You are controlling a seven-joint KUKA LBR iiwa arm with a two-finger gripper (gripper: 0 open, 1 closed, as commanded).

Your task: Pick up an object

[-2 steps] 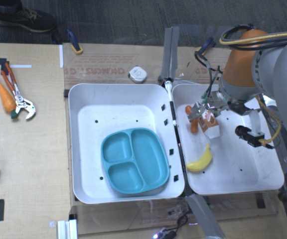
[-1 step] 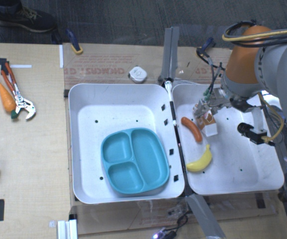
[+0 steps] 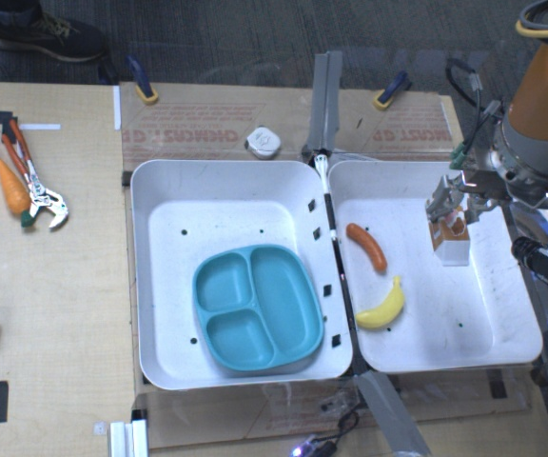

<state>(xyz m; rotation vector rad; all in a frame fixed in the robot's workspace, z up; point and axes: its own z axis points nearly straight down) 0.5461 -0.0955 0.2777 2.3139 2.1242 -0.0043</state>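
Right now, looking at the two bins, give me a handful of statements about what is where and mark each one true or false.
1. The teal divided plate lies in the left bin. True.
2. The banana lies on the teal divided plate. False: it lies in the right bin, on the bin floor.
3. The sausage lies in the same bin as the banana, apart from it. True.
4. The gripper hangs over the left bin. False: it is over the right bin, with a small box at its tip.
5. A wrench lies inside the left bin. False: it lies on the bench, outside the bins.
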